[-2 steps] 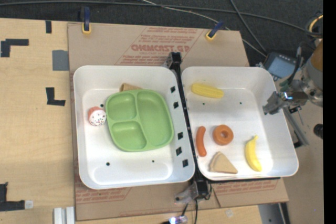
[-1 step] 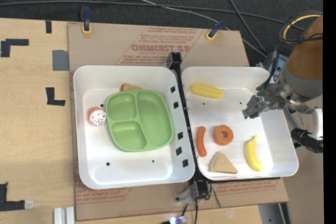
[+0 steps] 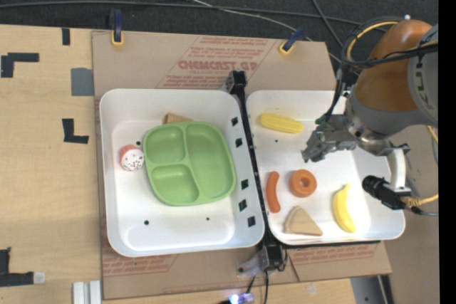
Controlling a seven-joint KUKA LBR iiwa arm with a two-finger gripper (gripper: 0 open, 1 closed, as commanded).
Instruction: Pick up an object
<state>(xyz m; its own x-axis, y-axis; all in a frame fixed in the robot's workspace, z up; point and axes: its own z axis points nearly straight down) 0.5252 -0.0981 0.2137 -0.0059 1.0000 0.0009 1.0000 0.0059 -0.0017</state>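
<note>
In the right bin lie a yellow corn cob, an orange ring, a red sausage, a tan wedge and a yellow banana. My gripper hangs over this bin, above and just right of the orange ring, below and right of the corn cob. Nothing shows between its dark fingers.
The left bin bears a green divided plate, a small white speckled ball at its left, and a tan piece peeking out behind the plate. A black divider runs between the bins. Cables cross the dark floor behind.
</note>
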